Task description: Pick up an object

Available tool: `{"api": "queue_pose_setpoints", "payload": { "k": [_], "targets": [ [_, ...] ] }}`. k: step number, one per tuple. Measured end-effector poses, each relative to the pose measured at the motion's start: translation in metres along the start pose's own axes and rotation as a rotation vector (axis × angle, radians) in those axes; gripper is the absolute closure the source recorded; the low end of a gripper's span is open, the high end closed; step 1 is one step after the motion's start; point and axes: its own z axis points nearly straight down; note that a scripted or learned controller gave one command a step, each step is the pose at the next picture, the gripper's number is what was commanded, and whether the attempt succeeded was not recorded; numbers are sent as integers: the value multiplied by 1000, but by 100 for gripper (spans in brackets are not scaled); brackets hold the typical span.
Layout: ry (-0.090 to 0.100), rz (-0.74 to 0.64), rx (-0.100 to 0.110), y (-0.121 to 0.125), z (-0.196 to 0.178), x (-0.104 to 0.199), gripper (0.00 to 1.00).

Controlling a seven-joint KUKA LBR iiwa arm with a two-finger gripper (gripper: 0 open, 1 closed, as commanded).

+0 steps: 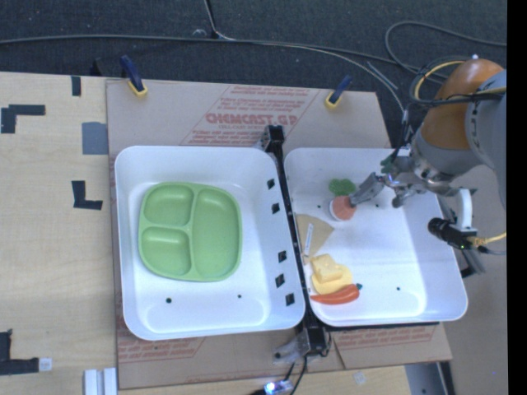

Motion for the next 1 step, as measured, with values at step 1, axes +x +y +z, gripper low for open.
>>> {"api": "queue_pose_setpoints", "payload": {
  "k": [1],
  "targets": [
    [0, 1, -3, 0, 25, 0, 0]
  ]
}}
